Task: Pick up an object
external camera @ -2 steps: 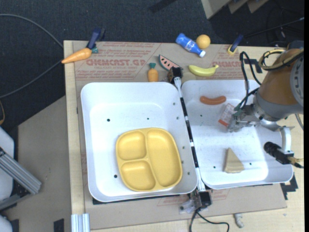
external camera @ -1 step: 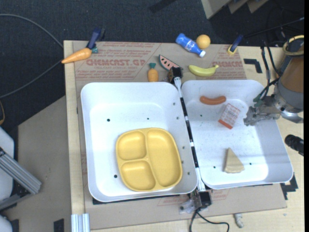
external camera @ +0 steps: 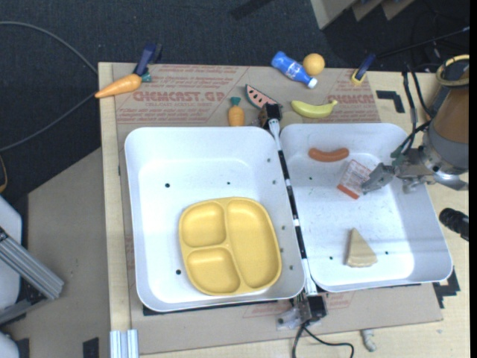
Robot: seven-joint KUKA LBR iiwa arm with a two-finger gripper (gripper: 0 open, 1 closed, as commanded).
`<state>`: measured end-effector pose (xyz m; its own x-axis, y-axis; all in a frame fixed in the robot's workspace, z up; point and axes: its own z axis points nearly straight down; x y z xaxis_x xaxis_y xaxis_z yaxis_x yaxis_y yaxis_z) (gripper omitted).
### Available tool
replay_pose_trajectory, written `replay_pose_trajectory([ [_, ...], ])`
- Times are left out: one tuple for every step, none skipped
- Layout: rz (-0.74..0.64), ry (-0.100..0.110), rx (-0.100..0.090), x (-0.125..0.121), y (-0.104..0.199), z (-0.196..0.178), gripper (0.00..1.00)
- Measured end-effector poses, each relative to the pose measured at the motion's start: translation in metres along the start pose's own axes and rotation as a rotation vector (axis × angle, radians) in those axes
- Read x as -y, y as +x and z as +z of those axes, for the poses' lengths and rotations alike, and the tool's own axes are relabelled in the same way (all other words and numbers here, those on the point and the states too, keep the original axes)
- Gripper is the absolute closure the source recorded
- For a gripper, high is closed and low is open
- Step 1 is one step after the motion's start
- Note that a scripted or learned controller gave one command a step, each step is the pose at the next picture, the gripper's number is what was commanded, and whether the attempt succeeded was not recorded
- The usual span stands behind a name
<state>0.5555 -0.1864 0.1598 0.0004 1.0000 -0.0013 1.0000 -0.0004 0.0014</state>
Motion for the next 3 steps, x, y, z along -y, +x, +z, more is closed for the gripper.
replay_pose_trajectory([
  [-0.002, -0.008, 0.002, -0.06, 0.039, 0.069, 0.0],
  [-0.002, -0.015, 0.006, -0.062, 0.038, 0.057, 1.0],
  [-0.002, -0.014, 0.005, -0.062, 0.038, 0.057, 0.0],
])
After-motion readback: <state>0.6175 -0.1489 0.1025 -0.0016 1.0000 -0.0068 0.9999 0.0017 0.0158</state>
